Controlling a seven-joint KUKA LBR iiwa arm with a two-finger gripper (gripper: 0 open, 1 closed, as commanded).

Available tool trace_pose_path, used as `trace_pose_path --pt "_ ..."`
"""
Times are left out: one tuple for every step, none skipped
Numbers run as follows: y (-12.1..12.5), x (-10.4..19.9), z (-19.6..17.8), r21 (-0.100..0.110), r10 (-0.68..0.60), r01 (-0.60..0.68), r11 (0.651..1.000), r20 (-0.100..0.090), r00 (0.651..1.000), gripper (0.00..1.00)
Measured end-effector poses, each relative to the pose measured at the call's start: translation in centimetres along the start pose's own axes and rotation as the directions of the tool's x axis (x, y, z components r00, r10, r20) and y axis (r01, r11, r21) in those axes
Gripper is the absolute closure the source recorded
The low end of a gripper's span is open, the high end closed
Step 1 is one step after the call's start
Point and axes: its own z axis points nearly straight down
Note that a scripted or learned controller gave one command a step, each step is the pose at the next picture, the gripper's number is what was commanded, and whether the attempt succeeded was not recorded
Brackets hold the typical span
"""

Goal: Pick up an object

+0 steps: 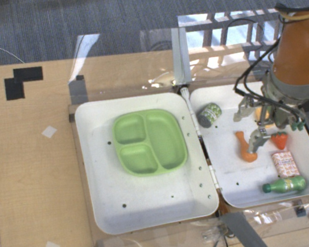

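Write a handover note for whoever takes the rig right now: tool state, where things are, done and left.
Tool: low in the right bin, at the carrot; grip state unclear, nothing visibly held.
Right bin: carrot, small can at far left, orange-red piece, pink carton, green bottle lying at the near edge.
Left bin: green divided plate.
Done: no pick confirmed. Left: grasp and lift one object.

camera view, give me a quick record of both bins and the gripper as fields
left bin: green divided plate
right bin: grey-green can near the divider; orange carrot; red-orange piece; pink carton; green bottle lying flat
gripper: over the right bin, beside the carrot
held: nothing seen between the fingers
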Motion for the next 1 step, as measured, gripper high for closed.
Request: trace_pose_path --pt "-0.49 -2.92 12.81 0.000 0.069 -0.069 0.998 0.002 0.998 0.00"
